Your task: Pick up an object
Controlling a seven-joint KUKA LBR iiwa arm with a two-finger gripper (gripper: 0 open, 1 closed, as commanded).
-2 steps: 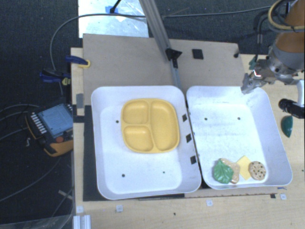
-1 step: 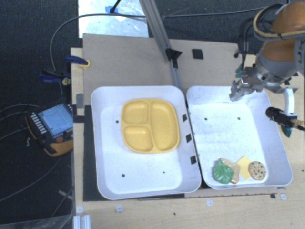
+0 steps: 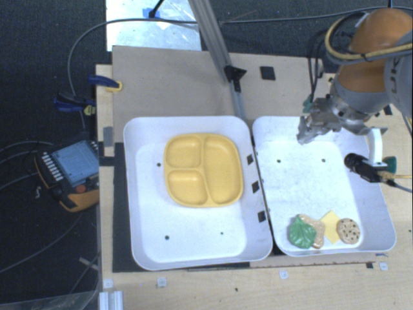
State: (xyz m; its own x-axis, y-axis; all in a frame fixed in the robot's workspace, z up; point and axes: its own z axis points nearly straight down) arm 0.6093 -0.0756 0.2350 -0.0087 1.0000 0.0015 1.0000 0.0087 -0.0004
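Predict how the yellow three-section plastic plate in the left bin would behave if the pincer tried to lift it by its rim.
The yellow three-section plastic plate looks moulded and stiff, so it probably won't flop. It lies flat and wide in the left white bin, so it shouldn't roll. Held at one edge, it may tilt.

We see the gripper [image 3: 308, 133] above the right bin [image 3: 284, 179]; a yellow tray [image 3: 203, 170] occupies the left bin [image 3: 145, 192].

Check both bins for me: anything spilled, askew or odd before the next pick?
Nothing spilled or damaged. The yellow tray lies flat in the left bin. The toy foods, a green leaf, a cheese wedge and a cookie, are crowded into the right bin's near corner, far from the gripper at the far edge.
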